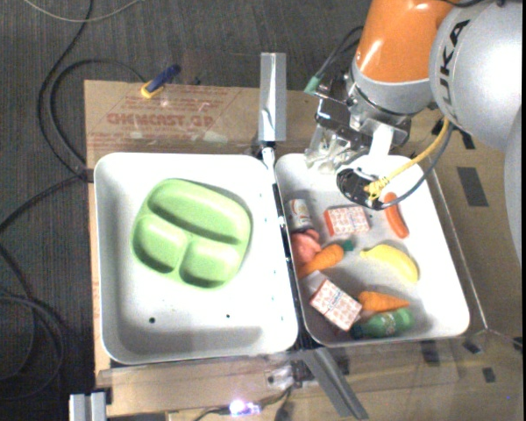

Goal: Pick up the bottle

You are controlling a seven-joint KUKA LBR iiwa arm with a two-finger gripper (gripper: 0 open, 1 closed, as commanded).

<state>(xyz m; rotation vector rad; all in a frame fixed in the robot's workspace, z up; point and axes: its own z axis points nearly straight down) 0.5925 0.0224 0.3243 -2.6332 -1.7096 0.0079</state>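
Note:
The bottle (pixel 385 324) is dark green and lies on its side at the front edge of the right bin (pixel 451 301). It rests just below an orange carrot (pixel 384 302). My gripper (pixel 330 147) hangs over the back left corner of the right bin, well away from the bottle, with the orange-banded wrist above it. I see nothing held in it.
The right bin also holds a small can (pixel 298 213), two red-and-white boxes (pixel 346 221) (pixel 335 305), a red sausage (pixel 397 221), a yellow banana (pixel 393 262), a second carrot (pixel 327 258) and a pink item (pixel 304 246). A green sectioned plate (pixel 193 232) lies in the left bin (pixel 123 323).

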